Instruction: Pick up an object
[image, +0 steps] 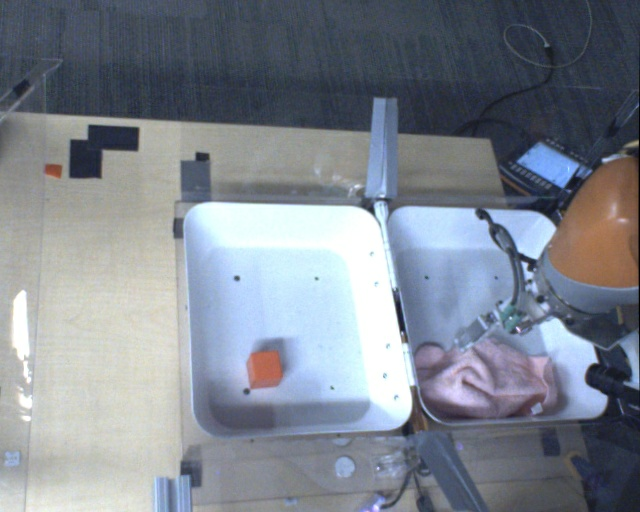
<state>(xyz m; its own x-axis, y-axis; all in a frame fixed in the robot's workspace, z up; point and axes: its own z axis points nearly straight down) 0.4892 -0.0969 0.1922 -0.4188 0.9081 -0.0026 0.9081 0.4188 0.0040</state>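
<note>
In the left bin (205, 300) a small orange block (265, 369) sat toward the near side, well apart from everything else. In the right bin (440, 240) a crumpled pink cloth (490, 385) lay along the near wall. The tool (487, 330) hung touching the cloth's upper edge; I could not tell whether it was spread or pinched together.
</note>
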